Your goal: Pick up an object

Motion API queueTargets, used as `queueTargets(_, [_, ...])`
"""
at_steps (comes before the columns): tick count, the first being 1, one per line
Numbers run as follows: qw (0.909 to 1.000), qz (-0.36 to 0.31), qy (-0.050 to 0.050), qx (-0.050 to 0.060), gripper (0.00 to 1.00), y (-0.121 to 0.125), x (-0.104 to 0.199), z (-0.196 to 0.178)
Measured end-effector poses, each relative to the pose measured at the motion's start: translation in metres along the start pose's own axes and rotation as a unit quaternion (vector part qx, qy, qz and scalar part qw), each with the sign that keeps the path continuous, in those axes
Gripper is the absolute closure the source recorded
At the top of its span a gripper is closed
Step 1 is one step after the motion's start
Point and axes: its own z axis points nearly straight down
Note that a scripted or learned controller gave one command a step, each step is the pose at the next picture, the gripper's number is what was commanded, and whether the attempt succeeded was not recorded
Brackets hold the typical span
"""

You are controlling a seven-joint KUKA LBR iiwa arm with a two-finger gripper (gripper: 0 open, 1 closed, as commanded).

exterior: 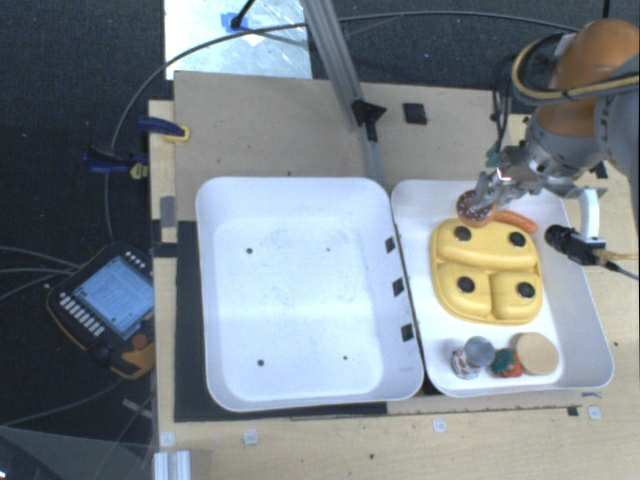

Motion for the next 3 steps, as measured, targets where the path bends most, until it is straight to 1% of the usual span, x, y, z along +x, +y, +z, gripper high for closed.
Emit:
queueTargets(1, [1.0,-0.001,0.0,-0.001,1.0,0.002,0.0,-0.054])
queueTargets(2, [1.0,-0.003,0.001,0.002,1.0,0.004,0.06,-0.051])
queueTargets(3, [1.0,-0.003,0.002,0.002,1.0,-0.006,0.11,-0.06])
